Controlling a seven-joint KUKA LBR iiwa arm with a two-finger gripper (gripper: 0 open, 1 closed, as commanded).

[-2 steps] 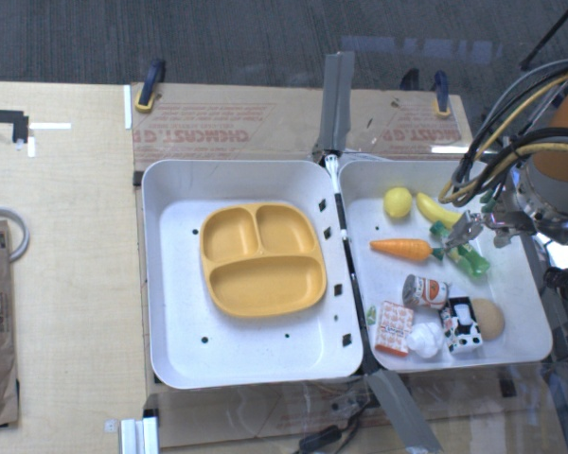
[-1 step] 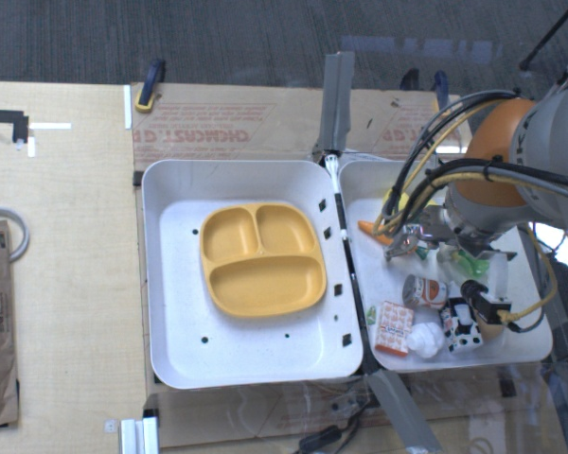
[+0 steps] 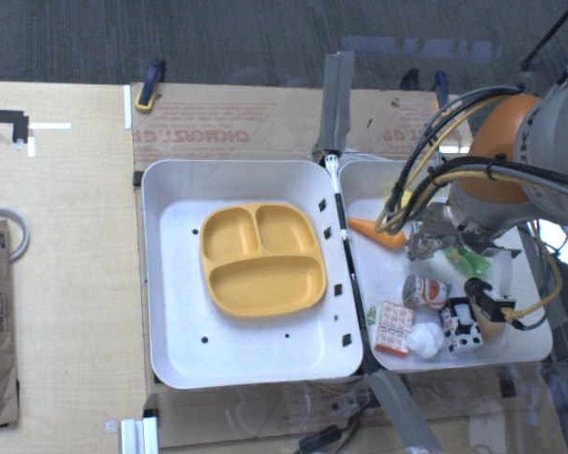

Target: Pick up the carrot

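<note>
Nearest the camera, along the near edge of the right bin (image 3: 540, 348), lay a small red-and-white carton (image 3: 394, 328), a white ball-like object (image 3: 424, 340), a black-and-white toy (image 3: 462, 324) and a small can (image 3: 424, 291). The left bin (image 3: 161, 282) held a yellow divided plate (image 3: 262, 258) at its centre, all three compartments bare.

Farther in, the gripper (image 3: 434, 242) hung over the middle of the right bin, cables and wrist housing masking its tip (so the state of the jaws could not be told, and nothing was visibly held). A green item (image 3: 473, 260) lay just right of it.

The carrot (image 3: 377, 234) lay in the right bin's far-left part, close to the dividing wall, immediately left of the gripper and partly under the cables. Its long axis ran left to right, tilted slightly nearward at the right end, tapered tip pointing left. The coming move would likely call for a short leftward shift, with the jaws closing across that axis.

Farthest back, cardboard sheeting (image 3: 227, 126) lined the bench.
</note>
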